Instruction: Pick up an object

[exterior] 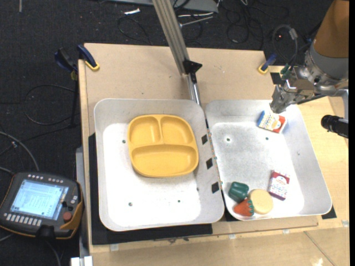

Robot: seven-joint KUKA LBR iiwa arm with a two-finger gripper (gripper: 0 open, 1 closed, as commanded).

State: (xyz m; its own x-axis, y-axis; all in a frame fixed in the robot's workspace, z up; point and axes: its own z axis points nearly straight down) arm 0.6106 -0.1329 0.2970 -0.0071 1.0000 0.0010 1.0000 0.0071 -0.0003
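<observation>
Arm's gripper (pixel 279 107) hovers at the far edge of the right bin (pixel 310 165), right over a small carton (pixel 271 121).

The carton is a small box, white with blue and yellow on its upper face and a red-orange edge along its near right side; it lies tilted on the bin floor near the far rim, just below the gripper's dark fingertips, which sit at its top edge; whether they are spread or closed, or touching the box, cannot be told from this angle. In the near corner of the same bin lie a red and white packet (pixel 279 185), a pale yellow round piece (pixel 261 201), a green piece (pixel 238 190) and a red piece (pixel 243 208), clustered together. The left bin (pixel 111 204) holds a yellow divided plate (pixel 163 145) with three compartments.
</observation>
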